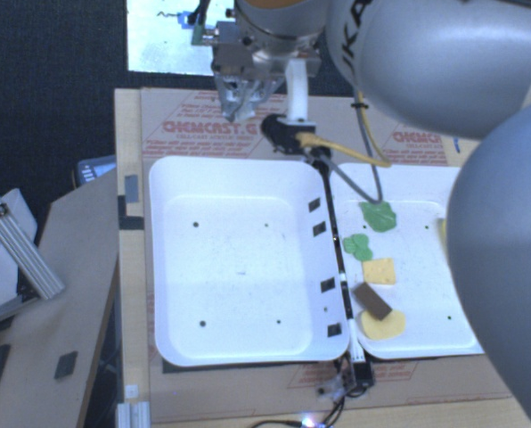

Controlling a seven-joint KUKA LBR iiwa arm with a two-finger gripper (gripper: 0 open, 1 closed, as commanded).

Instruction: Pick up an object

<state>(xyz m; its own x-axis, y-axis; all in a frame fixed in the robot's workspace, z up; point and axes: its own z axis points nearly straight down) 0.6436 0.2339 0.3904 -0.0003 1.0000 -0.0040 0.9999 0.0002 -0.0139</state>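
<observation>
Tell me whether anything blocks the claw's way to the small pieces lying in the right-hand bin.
Nothing visible blocks it. The claw hangs over the cardboard behind the left white bin, while the green piece, yellow square and brown block lie uncovered in the right white bin. Only the low rim between the bins lies on the way.

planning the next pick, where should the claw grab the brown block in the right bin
Take the dark brown rectangular block across its short width at mid-length, coming straight down. It lies flat and slanted, its lower end touching the pale yellow round piece, so its long sides look more open.
</observation>
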